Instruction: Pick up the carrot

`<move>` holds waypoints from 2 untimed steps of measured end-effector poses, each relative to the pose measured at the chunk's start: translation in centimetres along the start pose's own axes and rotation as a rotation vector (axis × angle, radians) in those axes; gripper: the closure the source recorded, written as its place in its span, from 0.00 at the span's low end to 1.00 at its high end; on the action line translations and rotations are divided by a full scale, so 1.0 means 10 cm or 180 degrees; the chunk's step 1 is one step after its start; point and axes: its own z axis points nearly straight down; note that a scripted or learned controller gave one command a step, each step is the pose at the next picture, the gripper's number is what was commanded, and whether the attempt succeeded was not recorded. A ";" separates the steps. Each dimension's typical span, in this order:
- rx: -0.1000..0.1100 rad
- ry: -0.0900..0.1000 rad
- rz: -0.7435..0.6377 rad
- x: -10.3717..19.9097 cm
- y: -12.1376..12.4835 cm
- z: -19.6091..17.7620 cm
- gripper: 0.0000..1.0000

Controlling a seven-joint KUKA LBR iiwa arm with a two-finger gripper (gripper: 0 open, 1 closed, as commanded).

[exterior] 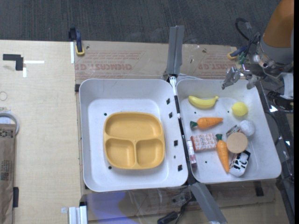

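While the arm [279, 22] reached in from the right, the gripper [240, 78] hung over the back edge of the right bin [271, 171], above the rim and not down among the items. Its two fingers looked spread apart with nothing between them. It was well apart from both carrots.

There were two carrots in the right bin:
- First carrot [209, 122] lay crosswise near the bin's middle, green top toward the left wall, tip pointing right. It sat just in front of the banana [202, 101] and left of the yellow ball [239, 108].
- Second carrot [223, 155] lay lengthwise nearer the front, green top toward the back, tip toward the front wall. It was just right of the pink box [203, 142] and touching, or nearly touching, the tan disc [237, 142] on its right side.

Other clutter in the same bin: a white round object [247, 127] behind the tan disc, and a black-and-white packet [239, 163] in the front right, close beside the second carrot's tip.

The left bin [88, 125] held a yellow three-compartment plate [134, 140], lying flat around the middle. A grey divider post [175, 50] stood at the back between the bins.
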 end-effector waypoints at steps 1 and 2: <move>-0.0001 0.0002 -0.0579 0.24 -0.58 0.64 0.00; -0.0003 0.0001 -0.0616 0.60 -0.55 1.20 0.00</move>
